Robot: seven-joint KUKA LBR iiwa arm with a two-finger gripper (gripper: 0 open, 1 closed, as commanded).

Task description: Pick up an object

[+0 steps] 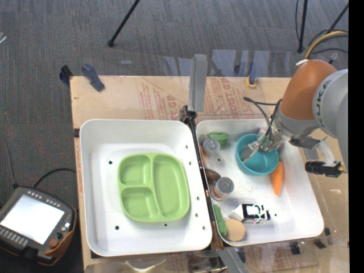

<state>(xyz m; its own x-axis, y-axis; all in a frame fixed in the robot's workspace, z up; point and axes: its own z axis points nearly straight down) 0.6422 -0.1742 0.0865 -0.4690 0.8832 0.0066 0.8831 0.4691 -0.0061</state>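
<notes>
Arm's in from the right with the gripper (pixel 263 145) hanging over the teal bowl (pixel 259 155) in the right bin (pixel 311 206), right at the bowl's near-left rim. Can't tell from this angle whether the jaws are spread or pressed together, and nothing visibly sits between them, so I wouldn't count anything as grasped yet. My read: the bowl is the target, and the step in hand is the descent onto its rim. To do that well, straddle the rim wall with one jaw inside and one outside, squeeze across the thin wall, then lift straight up so the bowl doesn't tip or drag. The bowl sits upright, mouth up, and it's round, so there's no real long axis and any wrist yaw works on the rim. The carrot (pixel 277 178) lies just beside the bowl on its right, long axis running roughly top to bottom in the view, narrow end toward the near edge (it might get nudged if the bowl slides). Two small cans (pixel 211 147) stand to the bowl's left, so keep the outer jaw clear of them. The green divided plate (pixel 153 186) in the left bin (pixel 94 152) is well apart.
</notes>
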